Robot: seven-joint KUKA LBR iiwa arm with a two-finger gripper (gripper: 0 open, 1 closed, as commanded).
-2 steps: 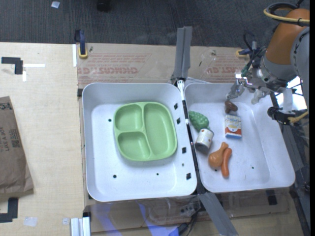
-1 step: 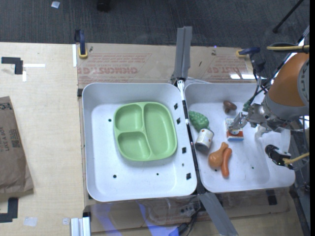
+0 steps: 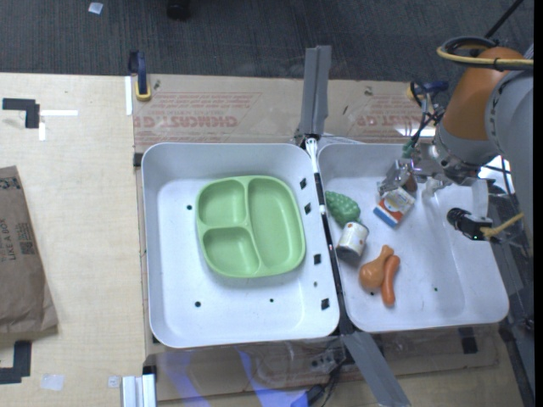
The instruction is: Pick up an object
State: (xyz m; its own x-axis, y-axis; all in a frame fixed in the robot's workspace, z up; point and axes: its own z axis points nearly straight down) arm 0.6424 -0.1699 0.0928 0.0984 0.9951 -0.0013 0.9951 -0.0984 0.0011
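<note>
Gripper (image 3: 405,176) is hovering low in the right bin (image 3: 475,308), just above a small white carton (image 3: 393,206) with blue and red edge; we cannot tell its finger state. We are seeing, relative to that carton: green knobbly object (image 3: 342,206) just left, metal can (image 3: 352,238) below-left, orange gourd-like toy (image 3: 380,274) below. Green divided plate (image 3: 251,225) is sitting in the left bin (image 3: 170,312), well left. We are reading mirrored red print on cardboard (image 3: 204,108) above, illegible.

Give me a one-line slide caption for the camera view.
Gripper over the right bin beside a small carton; green divided plate in the left bin.
</note>
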